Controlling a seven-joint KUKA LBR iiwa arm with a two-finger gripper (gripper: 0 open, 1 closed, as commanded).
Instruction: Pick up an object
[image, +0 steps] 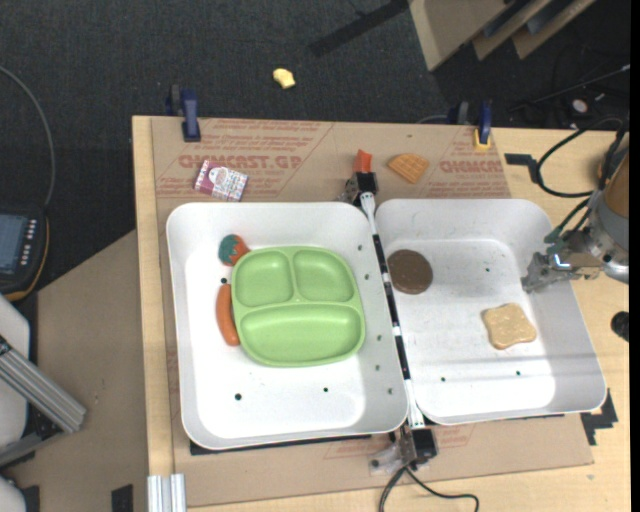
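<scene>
The right bin (450, 395) holds a brown round disc (409, 271) near its left wall and a tan toast-shaped piece (509, 326) toward its right. My gripper (543, 270) hangs over the right bin's right edge, up and to the right of the toast piece. I see nothing between its fingers. In the left bin (200, 390) lies a green divided plate (297, 305), with an orange carrot-like piece (227, 314) along its left side and a small teal and red object (233, 248) at its upper left corner.
On the bench behind the bins lie a pink and white packet (220, 180), a tan waffle-like piece (408, 167) and a small orange and black object (362, 172). Blue clamps (187, 112) hold the bench board at its back edge. A yellow scrap (284, 77) lies on the floor.
</scene>
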